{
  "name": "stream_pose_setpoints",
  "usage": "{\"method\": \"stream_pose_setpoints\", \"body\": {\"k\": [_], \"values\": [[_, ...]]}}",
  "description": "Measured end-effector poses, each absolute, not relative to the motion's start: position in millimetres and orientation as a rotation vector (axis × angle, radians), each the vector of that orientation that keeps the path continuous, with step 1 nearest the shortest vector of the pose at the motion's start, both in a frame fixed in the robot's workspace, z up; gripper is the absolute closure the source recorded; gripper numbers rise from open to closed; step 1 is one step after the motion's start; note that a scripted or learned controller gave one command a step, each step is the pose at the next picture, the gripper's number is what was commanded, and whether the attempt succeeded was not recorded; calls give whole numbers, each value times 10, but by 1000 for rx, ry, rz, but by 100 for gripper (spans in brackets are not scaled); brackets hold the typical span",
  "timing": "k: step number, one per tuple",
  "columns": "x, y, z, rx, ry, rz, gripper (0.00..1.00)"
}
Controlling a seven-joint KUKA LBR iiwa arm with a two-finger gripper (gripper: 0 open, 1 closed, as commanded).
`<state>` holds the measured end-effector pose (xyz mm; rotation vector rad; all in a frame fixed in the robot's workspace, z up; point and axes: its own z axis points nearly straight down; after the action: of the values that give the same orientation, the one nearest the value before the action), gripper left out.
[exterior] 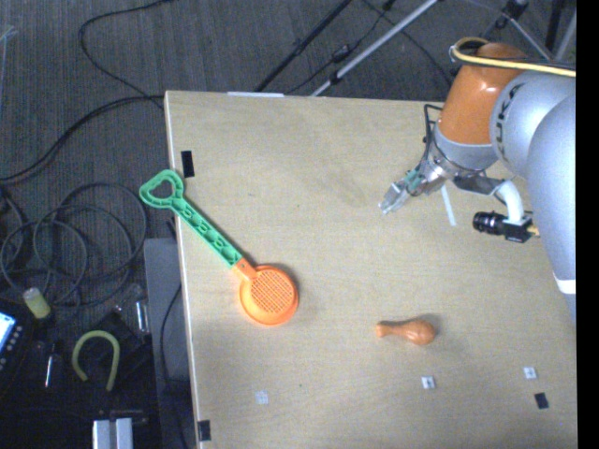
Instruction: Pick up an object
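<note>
A toy strainer lies on the tan bench top (309,148). Its orange mesh head (269,295) sits left of centre, and its green handle (201,223) runs up-left past the bench's left edge. A small tan drumstick-shaped toy (409,330) lies lower right of centre, thick end to the right. My gripper (393,197) hangs over the upper right of the bench, pointing down-left. It is well above the drumstick in the view and far right of the strainer. It touches neither, and nothing shows in it.
The grey arm with its orange band (473,101) fills the right side. Small black and white markers (428,382) dot the bench near its front. Left of the bench, dark floor holds cables (56,241) and a green U-shaped piece (94,354). Stand legs (393,26) cross the top.
</note>
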<state>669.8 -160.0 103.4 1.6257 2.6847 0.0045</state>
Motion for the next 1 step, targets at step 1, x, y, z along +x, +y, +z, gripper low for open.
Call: {"method": "stream_pose_setpoints", "body": {"k": [1], "values": [[6692,-1758,2527,1623,2687,0,100]]}}
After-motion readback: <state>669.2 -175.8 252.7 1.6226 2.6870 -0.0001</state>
